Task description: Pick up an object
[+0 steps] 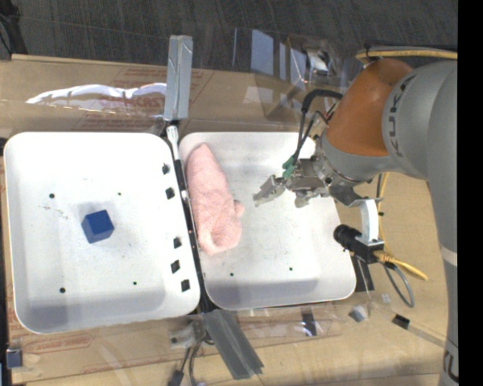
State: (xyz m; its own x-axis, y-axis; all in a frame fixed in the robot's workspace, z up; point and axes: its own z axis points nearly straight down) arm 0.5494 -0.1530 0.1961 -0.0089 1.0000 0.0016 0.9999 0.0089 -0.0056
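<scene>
Nothing is picked up yet. The gripper (283, 190) hangs over the right bin (262, 284) with its 2 fingers spread and nothing between them. The pink cloth (212, 201) lies near that bin's left wall; the blue cube (97, 225) sits in the left bin (32, 296).

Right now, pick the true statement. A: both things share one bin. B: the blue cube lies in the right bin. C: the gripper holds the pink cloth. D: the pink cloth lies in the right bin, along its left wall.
D: the pink cloth lies in the right bin against its left wall, apart from the gripper; the blue cube sits in the left bin.
</scene>
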